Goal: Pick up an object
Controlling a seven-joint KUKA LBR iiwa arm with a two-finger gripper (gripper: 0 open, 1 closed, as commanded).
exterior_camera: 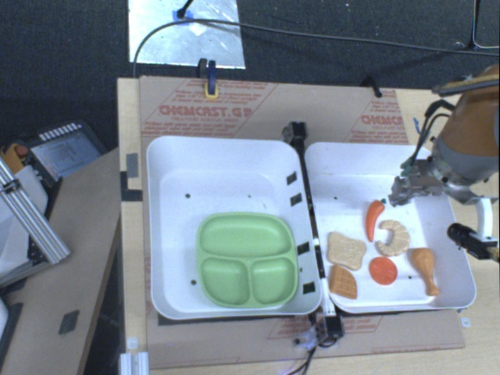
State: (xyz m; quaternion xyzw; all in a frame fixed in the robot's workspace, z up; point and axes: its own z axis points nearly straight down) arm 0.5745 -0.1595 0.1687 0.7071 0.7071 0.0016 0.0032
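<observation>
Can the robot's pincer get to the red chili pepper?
Probably yes. The pincer hangs just above and to the right of the chili pepper in the right bin, and nothing lies on top of the pepper or between them.

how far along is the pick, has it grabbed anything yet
Nothing looks picked yet. The toy foods all lie on the floor of the right bin: red chili, shrimp, bread slice, tomato slice and drumstick. In hand: the claw sits low over that bin, just beside the chili's upper tip. Left: closing on an item and lifting it. The green divided plate sits in the left bin.
</observation>
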